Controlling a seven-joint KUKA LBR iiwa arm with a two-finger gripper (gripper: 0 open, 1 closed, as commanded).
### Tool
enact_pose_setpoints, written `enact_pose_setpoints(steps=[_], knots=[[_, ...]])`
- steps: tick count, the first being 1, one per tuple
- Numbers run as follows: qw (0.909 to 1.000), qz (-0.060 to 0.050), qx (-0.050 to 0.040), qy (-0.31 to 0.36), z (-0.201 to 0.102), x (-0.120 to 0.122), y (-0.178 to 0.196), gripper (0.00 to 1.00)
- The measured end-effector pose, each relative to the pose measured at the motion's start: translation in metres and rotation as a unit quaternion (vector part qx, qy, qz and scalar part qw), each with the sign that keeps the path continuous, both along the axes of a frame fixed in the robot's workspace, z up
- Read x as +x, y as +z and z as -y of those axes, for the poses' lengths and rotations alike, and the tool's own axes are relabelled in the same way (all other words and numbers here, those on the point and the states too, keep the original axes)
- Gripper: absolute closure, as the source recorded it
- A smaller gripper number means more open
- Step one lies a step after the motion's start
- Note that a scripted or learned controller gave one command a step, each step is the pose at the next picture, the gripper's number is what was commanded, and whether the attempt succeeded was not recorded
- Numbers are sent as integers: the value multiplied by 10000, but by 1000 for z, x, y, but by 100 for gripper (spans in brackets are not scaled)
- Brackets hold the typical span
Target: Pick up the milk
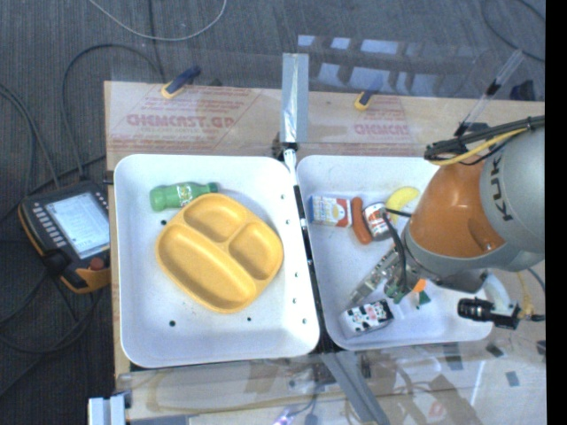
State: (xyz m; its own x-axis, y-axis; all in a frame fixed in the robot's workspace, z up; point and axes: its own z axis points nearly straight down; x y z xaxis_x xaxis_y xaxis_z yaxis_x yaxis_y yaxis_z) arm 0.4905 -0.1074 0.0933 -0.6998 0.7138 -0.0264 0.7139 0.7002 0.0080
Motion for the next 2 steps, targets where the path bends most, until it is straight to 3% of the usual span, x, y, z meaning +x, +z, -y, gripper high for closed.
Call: enact_pose_setpoints(steps=[2], knots=[[9990,-11,51,449,6,1,0,100]])
